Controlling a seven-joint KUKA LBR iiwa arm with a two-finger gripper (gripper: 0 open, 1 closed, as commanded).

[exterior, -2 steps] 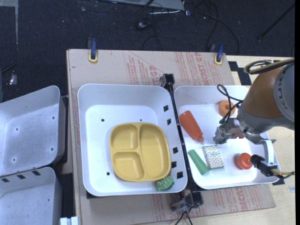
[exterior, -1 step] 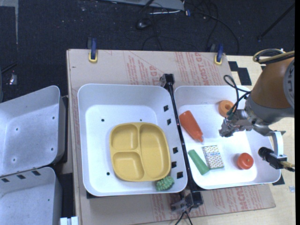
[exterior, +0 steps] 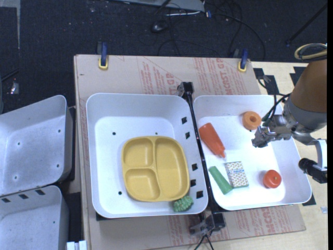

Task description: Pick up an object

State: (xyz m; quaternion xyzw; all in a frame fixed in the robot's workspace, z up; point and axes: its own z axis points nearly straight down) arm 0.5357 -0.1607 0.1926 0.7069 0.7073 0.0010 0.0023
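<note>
My gripper [exterior: 261, 138] hangs over the right bin [exterior: 291, 155], near its right side, just below and to the right of an orange ring [exterior: 252, 120]. An orange carrot-shaped piece [exterior: 212, 138] lies at the bin's left side. Toward the front sit a green bar [exterior: 220, 179], a small patterned box [exterior: 236, 174] and a red-orange round piece [exterior: 271, 178]. Nothing shows in the gripper's hold.
The left bin [exterior: 104, 139] holds a yellow divided plate [exterior: 155, 167] and a green fuzzy ball [exterior: 182, 204] at its front edge. A black divider [exterior: 193, 134] runs between the bins. Spare white bins [exterior: 31, 139] lie off to the left.
</note>
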